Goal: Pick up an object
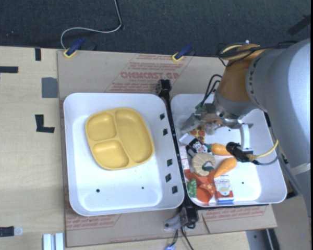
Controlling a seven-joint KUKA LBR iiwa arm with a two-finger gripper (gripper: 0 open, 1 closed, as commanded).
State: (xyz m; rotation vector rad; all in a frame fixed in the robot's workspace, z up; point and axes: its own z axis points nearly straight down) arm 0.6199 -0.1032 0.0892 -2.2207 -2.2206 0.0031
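Two shallow white bins: left bin holds one yellow three-compartment plastic plate. Right bin holds a pile of small toy foods, including two orange carrots. Gripper sits low at the pile's upper edge; grip state impossible to tell.

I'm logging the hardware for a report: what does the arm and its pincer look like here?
The arm is bulky, rounded and pale grey, with an orange band above the wrist. Thin black and yellow cables loop around the wrist. The pincer end looks metallic grey, over the right bin.
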